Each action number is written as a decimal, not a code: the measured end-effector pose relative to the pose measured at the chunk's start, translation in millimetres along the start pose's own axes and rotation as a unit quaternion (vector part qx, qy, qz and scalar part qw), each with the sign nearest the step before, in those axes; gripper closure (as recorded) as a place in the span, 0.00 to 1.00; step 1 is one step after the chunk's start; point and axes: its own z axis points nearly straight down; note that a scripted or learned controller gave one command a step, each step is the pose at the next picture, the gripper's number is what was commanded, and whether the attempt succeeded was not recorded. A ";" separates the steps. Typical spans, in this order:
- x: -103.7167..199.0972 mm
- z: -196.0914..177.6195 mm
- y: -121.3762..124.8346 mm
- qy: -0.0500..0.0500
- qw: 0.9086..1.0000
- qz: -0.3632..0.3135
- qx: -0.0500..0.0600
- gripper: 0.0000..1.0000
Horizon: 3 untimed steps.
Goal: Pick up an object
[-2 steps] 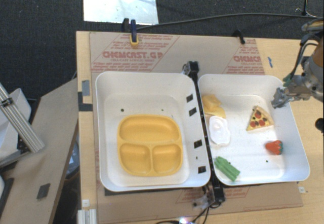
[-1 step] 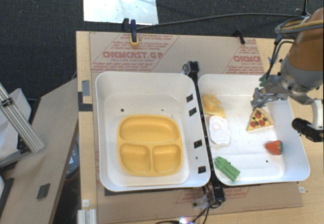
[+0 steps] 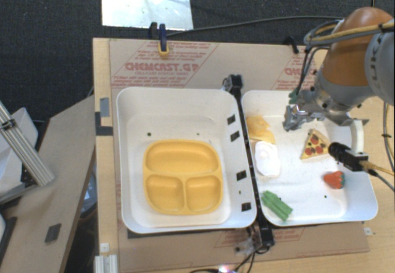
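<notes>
Bench (image 3: 185, 55) with a printed board top carries two white bins side by side. Grey-and-orange arm (image 3: 358, 49) reaches in from the right, over the far part of the right bin (image 3: 308, 194). Left bin (image 3: 133, 142) holds a yellow divided plate (image 3: 182, 176), lying flat near its centre. Right bin holds the loose items: a white lump (image 3: 267, 159) by the dividing wall, a yellow piece (image 3: 260, 128) touching its far side, a green block (image 3: 276, 205) at the near left corner, a pizza slice (image 3: 315, 144) mid-bin, and a red fruit (image 3: 334, 179) near the right wall. Gripper (image 3: 295, 118) is low, between the yellow piece and the pizza slice, just beside the slice's far tip. How far it is open cannot be told from this angle.
</notes>
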 end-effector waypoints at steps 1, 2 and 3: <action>49.2 -2.9 17.5 0.000 1.000 0.000 -0.001 1.00; 112.2 0.8 18.5 0.000 1.000 0.000 0.000 1.00; 156.5 -1.6 30.6 -0.001 1.000 0.000 -0.001 1.00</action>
